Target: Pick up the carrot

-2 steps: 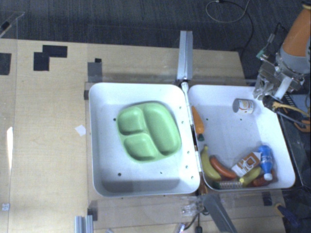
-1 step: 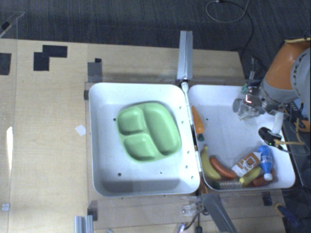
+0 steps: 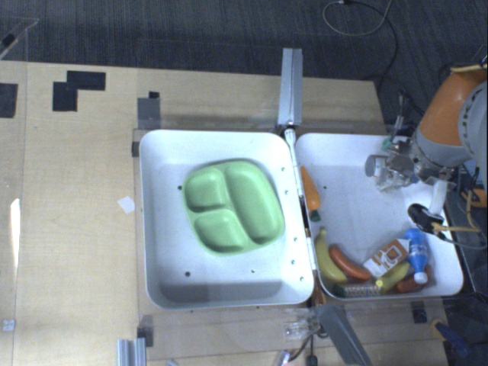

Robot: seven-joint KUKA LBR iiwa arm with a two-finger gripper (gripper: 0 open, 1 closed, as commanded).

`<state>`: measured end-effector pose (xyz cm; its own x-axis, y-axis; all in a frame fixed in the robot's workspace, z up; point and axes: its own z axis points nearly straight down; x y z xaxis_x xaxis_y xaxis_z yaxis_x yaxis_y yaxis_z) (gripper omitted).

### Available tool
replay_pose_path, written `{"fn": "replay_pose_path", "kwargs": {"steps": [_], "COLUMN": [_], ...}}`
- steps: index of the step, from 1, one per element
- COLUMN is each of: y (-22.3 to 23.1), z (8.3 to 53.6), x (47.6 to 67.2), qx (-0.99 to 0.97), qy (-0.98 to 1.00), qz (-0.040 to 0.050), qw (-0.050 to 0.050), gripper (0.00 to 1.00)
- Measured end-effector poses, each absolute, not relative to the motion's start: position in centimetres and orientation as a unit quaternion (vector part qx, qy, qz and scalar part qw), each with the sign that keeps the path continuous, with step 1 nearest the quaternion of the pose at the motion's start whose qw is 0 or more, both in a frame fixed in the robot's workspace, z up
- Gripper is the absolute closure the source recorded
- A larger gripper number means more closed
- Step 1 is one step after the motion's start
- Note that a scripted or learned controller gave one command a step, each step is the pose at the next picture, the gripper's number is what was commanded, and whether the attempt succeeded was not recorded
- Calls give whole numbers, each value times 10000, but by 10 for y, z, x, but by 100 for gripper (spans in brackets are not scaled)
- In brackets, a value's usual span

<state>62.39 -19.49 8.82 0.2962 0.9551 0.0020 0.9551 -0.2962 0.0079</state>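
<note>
The carrot (image 3: 309, 190) is a small orange piece with a green tip. It lies along the left wall of the right bin (image 3: 351, 152), about halfway down. My gripper (image 3: 389, 171) hangs over the upper right part of the same bin, well to the right of the carrot and apart from it. Nothing is seen in its grasp.
A green divided plate (image 3: 232, 204) sits in the left bin (image 3: 164, 227). At the right bin's front lie a banana (image 3: 326, 255), a red sausage (image 3: 349, 264), a small carton (image 3: 387, 256), a blue bottle (image 3: 416, 252) and a second banana (image 3: 393, 274).
</note>
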Motion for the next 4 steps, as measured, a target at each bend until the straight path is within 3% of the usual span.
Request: {"fn": "replay_pose_path", "kwargs": {"steps": [1,2,3,4], "y": [-194,-197,-196,-193], "z": [100,88,100,91], "x": [626,631,632,626], "qx": [8045,6360,6354,4769], "qy": [5939,7717,7722,8789], "qz": [52,20,34,16], "qw": [43,35,53,40], "gripper": [100,100,100,100]}}
